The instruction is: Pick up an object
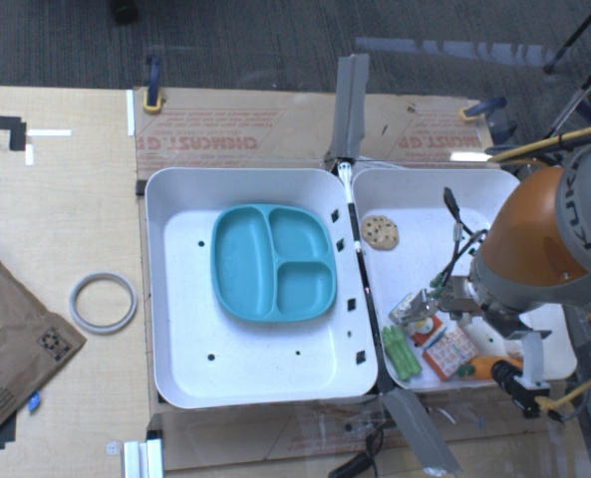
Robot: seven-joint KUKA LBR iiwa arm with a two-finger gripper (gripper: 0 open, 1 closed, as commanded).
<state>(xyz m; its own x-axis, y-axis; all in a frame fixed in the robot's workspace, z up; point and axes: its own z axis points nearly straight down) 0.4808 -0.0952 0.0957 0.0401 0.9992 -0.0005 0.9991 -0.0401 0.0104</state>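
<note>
White bins sit side by side on the desk. We note the left bin (175, 366) carries just a teal divided plate (273, 263) near its centre, so the right bin (415, 182) is the working one. A cookie (380, 231) lies near its far left corner; a green packet (400, 355) and a red-and-white packet (448, 352) crowd its near edge. The gripper (420, 312) hangs low over that clutter, apparently to pick there. We cannot tell how its jaws stand, nor confirm any hold.

The grey arm (559, 232) with its orange band reaches in from the frame's right edge, its tool (422, 312) lowered at lower right, pointing left.
</note>
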